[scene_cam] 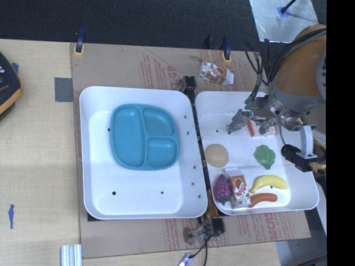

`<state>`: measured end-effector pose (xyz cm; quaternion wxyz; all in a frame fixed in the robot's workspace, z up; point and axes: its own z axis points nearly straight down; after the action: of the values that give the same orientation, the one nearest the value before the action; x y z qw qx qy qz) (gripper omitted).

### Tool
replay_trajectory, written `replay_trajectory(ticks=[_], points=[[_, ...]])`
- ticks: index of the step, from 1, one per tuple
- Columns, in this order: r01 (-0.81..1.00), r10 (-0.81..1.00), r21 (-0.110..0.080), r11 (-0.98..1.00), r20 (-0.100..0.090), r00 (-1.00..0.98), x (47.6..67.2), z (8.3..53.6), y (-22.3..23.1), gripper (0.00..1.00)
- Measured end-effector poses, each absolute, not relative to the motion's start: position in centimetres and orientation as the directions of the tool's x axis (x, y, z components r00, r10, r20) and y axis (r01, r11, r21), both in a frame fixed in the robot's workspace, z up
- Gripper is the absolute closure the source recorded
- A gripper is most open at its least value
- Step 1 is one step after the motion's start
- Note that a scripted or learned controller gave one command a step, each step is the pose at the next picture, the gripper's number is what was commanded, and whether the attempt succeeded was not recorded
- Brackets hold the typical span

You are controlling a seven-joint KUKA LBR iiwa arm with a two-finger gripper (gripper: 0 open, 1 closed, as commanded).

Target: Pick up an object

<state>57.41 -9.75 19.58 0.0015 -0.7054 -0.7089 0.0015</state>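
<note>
A: How many things are in the right bin (310, 204)?
B: Six: cookie (217, 155), grapes (222, 188), carton (239, 189), banana (269, 183), sausage (262, 199), green piece (265, 156), all below the gripper (252, 123).
A: Fingers?
B: Spread apart, nothing between. One blue plate (145, 137) sits left.

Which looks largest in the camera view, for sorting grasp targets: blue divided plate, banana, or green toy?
1. blue divided plate, by far largest
2. banana
3. green toy, only slightly smaller than the banana
</note>
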Motion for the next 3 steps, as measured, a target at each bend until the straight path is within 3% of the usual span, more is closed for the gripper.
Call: replay_trajectory(ticks=[1, 2, 3], points=[[1.0, 1.0, -0.002, 0.002, -0.001, -0.002, 58.1, 20.7, -15.1, 0.0], [1.0, 1.0, -0.005, 0.004, -0.002, -0.004, 57.1, 15.4, -19.0, 0.0], [1.0, 1.0, -0.005, 0.005, 0.0, -0.005, 53.8, 9.1, -20.0, 0.0]])
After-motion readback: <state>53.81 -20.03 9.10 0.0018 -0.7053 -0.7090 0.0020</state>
